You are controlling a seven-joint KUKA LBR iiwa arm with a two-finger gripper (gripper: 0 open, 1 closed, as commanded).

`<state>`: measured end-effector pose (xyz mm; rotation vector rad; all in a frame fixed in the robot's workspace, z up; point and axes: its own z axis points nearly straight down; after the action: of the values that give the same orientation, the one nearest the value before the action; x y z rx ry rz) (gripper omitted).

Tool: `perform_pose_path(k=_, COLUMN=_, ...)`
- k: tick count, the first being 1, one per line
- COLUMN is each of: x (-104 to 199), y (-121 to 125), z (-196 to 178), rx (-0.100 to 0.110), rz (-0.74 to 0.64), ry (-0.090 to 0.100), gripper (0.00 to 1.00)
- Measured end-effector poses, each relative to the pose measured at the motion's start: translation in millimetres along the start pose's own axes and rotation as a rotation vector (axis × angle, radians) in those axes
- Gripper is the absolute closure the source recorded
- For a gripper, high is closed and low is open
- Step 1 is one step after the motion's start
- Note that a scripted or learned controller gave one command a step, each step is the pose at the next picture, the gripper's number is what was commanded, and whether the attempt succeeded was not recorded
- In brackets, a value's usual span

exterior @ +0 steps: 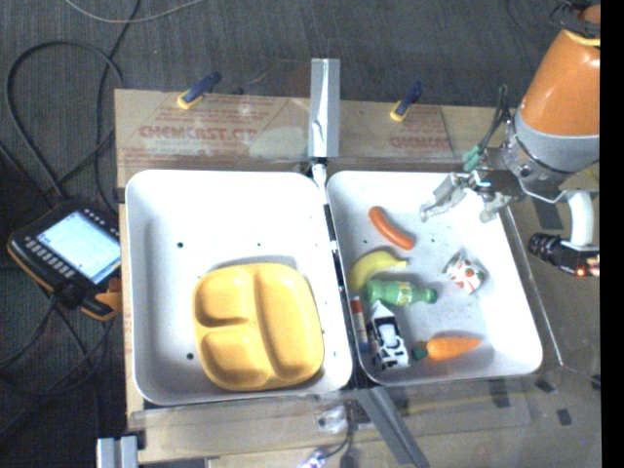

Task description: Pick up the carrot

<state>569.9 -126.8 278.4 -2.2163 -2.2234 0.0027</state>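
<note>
The carrot point(452, 347) is orange with a small green top at its left end. It lies flat near the front right corner of the right bin point(517, 300). My gripper point(460, 205) hangs over the far right part of that bin, well behind the carrot. It is open, with nothing between its fingers. The orange band and grey wrist rise to its right.
The right bin also holds a sausage point(391, 227), a banana point(373, 264), a green bottle point(400, 292), a small strawberry-print carton point(465, 273) and a black-and-white box point(388, 343) just left of the carrot. A yellow divided plate point(258, 325) lies in the left bin point(166, 213).
</note>
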Motion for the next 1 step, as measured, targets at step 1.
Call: perform_pose_path(k=1, x=-28.3, y=-81.5, z=59.3, rx=0.001, rz=-0.117, ry=0.001, gripper=0.00)
